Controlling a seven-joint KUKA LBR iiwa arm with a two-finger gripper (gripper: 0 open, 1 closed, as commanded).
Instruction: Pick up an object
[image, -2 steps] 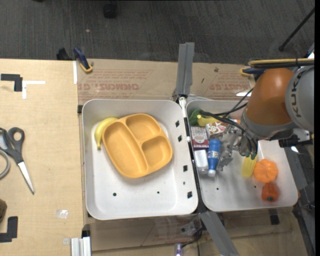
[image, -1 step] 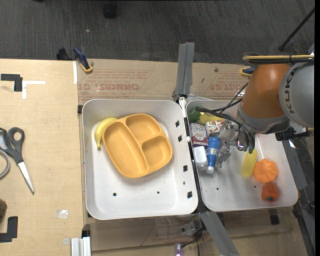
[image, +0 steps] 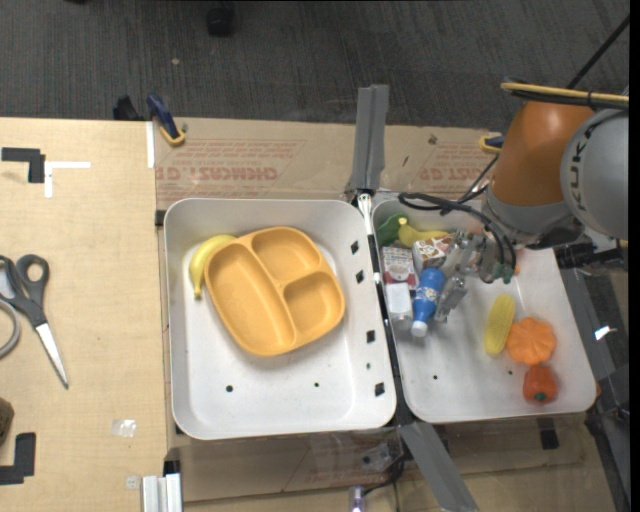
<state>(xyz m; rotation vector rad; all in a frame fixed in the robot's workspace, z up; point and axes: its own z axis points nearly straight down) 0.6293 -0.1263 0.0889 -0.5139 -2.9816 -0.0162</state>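
Your pincer (image: 455, 290) hangs low over the far-left part of the right bin (image: 470, 400), just beside the blue bottle (image: 427, 296) with the white cap. How wide it is open, or whether it grips anything, you cannot tell: the metal parts blend with the cables and the wrist above them.

The things to pick lie crowded there. A small red-and-white carton (image: 398, 266) and a white box (image: 399, 299) sit to the left of the bottle, touching or nearly so, and a yellow-green item (image: 412, 235) lies farther back. More to the right are a yellow corn-like piece (image: 499, 323), an orange toy pumpkin (image: 531, 340) and a small red-orange fruit (image: 539, 383).

The risk, in my judgement, is the crowding. If the pincer closes here, it may catch the bottle by its edge and let it roll, or push the cartons against the bin wall without taking any.

The arm (image: 545, 160) covers the far-right corner of this bin. In the left bin (image: 200, 400), the yellow divided plate (image: 275, 290) covers most of a banana (image: 205, 258).
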